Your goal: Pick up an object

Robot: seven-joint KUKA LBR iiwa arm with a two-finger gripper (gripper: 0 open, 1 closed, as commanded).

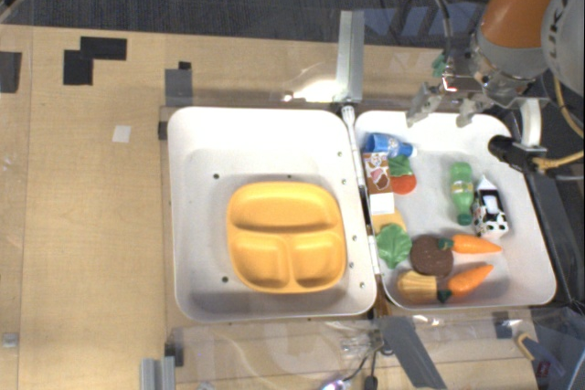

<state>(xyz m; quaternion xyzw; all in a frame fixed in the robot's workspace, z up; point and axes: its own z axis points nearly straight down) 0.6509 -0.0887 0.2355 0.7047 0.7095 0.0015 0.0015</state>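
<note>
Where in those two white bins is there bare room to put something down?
Left bin: bare floor rings the yellow tray, widest toward its left wall and far edge. Right bin: a bare strip runs between the blue packet and the green bottle, under the tool. Its near end is crowded with carrots and other toy food.

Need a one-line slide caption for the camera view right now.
End effector open above the right bin's far edge, toy food untouched; yellow tray in the left bin.

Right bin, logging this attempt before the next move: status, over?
Pincer open, hanging over the right bin's far rim, holding nothing. Toy food untouched: green bottle, carrots, cow carton. Nothing in the way below it.
</note>
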